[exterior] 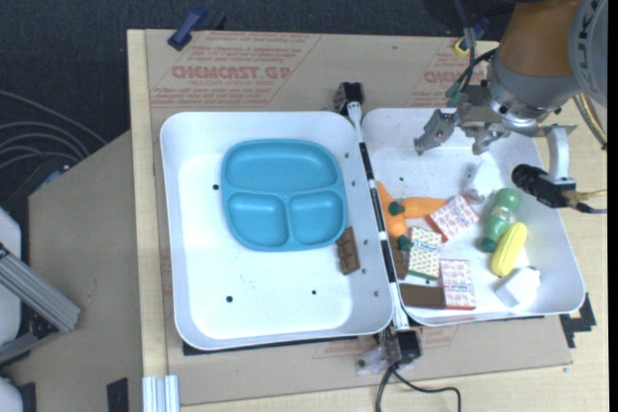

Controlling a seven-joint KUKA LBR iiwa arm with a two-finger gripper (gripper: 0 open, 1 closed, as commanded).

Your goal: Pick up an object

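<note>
My gripper (pixel 454 136) hangs over the back of the right bin (pixel 406 125), its two fingers spread open with nothing between them. Below it, in the front half of that bin, lie an orange carrot (pixel 417 206), a green bottle-shaped toy (pixel 500 212), a yellow corn-like piece (pixel 509 248), a white block (pixel 519 285), and several small patterned packets (pixel 457 283). A brown bar (pixel 347 253) lies in the left bin near the divider.
A blue three-compartment tray (pixel 282 192) sits in the left bin (pixel 193 236). Both bins rest on a cardboard-covered bench (pixel 241 63). A blue clip (pixel 186 28) lies at the bench's back left corner.
</note>
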